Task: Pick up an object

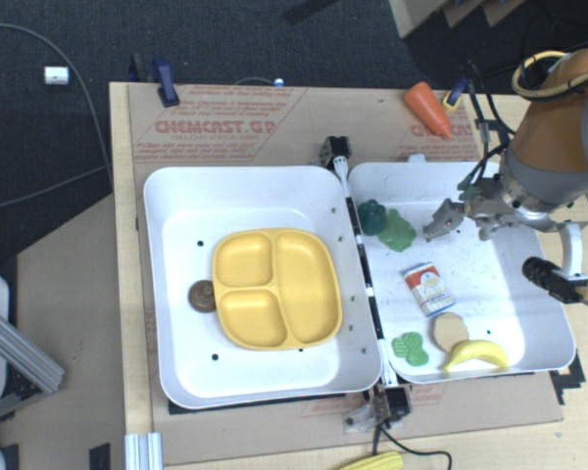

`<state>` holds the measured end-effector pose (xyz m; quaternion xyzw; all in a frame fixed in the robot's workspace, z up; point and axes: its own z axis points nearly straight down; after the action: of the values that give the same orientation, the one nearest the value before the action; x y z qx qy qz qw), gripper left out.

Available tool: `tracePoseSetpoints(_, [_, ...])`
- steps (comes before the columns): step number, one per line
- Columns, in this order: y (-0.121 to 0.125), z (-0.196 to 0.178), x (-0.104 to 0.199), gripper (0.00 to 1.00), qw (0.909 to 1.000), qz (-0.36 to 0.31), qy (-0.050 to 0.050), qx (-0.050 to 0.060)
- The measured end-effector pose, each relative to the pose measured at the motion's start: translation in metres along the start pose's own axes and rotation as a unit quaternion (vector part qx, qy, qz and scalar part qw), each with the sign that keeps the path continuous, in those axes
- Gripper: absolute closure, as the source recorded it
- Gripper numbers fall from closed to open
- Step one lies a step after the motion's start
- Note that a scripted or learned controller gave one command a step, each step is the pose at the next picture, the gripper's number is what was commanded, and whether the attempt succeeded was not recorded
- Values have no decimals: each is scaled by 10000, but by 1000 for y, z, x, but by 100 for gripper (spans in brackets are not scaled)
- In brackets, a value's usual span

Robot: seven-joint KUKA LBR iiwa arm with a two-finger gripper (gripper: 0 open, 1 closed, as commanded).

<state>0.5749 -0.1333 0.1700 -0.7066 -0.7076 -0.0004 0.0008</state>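
The grey two-finger gripper (449, 219) hangs over the right white bin (539, 346), fingers spread, holding nothing; a small red-and-white carton (428, 289) lies flat nearby.

Two white bins (167, 262), one yellow tray (274, 287), one banana (475, 356), perhaps three green toys (397, 231).

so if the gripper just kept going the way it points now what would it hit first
Probably the green toy: the gripper aims toward the view's left and slightly down, and that toy lies nearest along that line in the right bin. Its height is unclear, so it might pass over.
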Motion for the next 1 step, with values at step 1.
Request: tracePoseSetpoints(1, [-6, 66, 41, 0, 10000, 3, -1, 14])
